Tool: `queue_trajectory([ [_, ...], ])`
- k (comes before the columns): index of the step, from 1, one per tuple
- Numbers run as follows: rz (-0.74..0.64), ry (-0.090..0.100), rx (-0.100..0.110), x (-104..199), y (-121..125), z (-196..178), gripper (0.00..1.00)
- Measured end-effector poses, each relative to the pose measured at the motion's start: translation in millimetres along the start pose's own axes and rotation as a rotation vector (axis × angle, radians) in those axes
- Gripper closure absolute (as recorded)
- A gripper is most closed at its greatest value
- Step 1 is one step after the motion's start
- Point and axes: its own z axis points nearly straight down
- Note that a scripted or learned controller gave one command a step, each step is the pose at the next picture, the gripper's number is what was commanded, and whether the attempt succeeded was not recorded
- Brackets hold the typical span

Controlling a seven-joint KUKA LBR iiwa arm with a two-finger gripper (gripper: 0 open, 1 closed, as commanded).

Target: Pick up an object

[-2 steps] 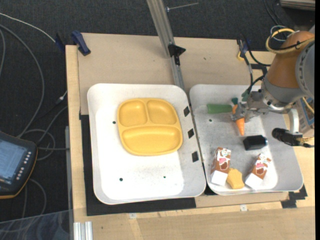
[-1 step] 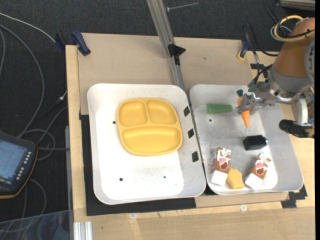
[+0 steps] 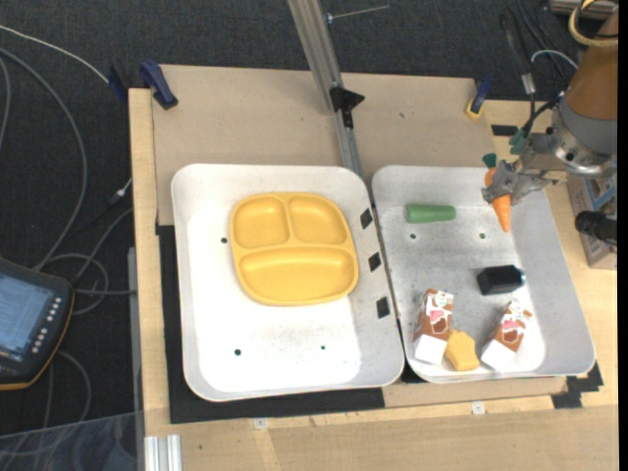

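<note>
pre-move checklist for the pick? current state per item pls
1. Gripper located: ok, over the upper right corner of the right bin.
2. Object at gripper: ok, an orange carrot-like piece hangs at its tip.
3. Firm grasp on that piece: cannot tell, contact is too small to see.
4. Piece off the bin floor: cannot tell from this slant.
5. Other items apart from it: ok, green cylinder and black block lie separate.
6. Left bin drop area: ok, yellow divided plate sits flat.
</note>
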Motion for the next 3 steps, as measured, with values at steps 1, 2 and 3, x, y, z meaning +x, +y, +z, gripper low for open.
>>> queue_trajectory([
  [1,0.000,0.000,-0.001,-1.4,6.1,-64.9,1.00],
  [2,-0.005,0.005,0.010,50.8,11.7,-53.3,1.00],
  [3,-0.006,0.006,0.011,111.5,16.0,-48.4,1.00],
])
